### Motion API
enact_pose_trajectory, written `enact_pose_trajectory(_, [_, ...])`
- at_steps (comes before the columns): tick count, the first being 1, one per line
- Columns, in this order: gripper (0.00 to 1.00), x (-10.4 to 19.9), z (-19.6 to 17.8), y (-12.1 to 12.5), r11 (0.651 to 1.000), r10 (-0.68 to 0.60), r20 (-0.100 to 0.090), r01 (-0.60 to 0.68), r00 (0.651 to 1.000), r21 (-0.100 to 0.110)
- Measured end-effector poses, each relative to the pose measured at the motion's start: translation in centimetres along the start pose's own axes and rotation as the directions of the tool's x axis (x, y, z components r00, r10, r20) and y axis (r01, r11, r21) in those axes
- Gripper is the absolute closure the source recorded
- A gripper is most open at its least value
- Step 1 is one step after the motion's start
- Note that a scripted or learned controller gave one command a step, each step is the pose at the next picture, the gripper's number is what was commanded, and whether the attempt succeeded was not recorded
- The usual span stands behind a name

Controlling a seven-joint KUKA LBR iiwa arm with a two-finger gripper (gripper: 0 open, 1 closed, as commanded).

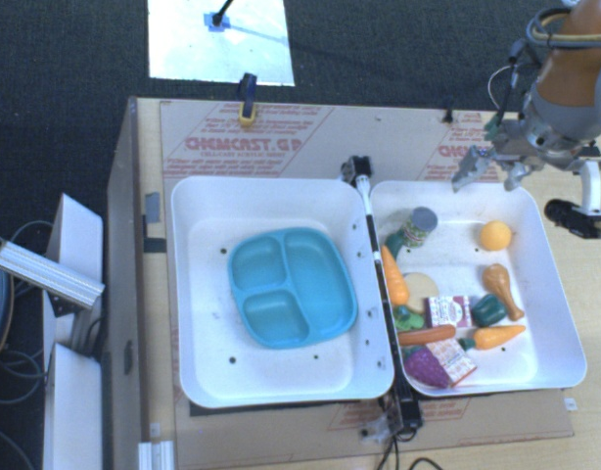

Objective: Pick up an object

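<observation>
Plastic toy foods clustered in the right bin [560, 346], any one a candidate for picking.

Orange ball [494, 235] lies at the bin's far right, with the drumstick [501, 290] just nearer and the can [418, 225] to its left. Jaws of the gripper [491, 169] hang spread and empty above the bin's far rim, apart from the ball, presumably poised to descend. Left bin [198, 292] holds a blue tray [291, 287].

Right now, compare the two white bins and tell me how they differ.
The left bin holds one blue divided tray; the right bin holds many small toy foods. The gripper hangs above the right bin's far edge, away from the left bin. Both are shallow, white and side by side.
</observation>
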State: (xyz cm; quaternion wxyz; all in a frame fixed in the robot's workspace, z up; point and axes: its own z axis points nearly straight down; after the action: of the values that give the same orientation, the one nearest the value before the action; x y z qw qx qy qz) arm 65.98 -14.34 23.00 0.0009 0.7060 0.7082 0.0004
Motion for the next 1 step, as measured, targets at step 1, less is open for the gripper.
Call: enact_pose_trajectory(1, [0.00, -6.37, 13.71, -6.74, 1.000, 0.003, 0.000, -0.003, 1.000, 0.005])
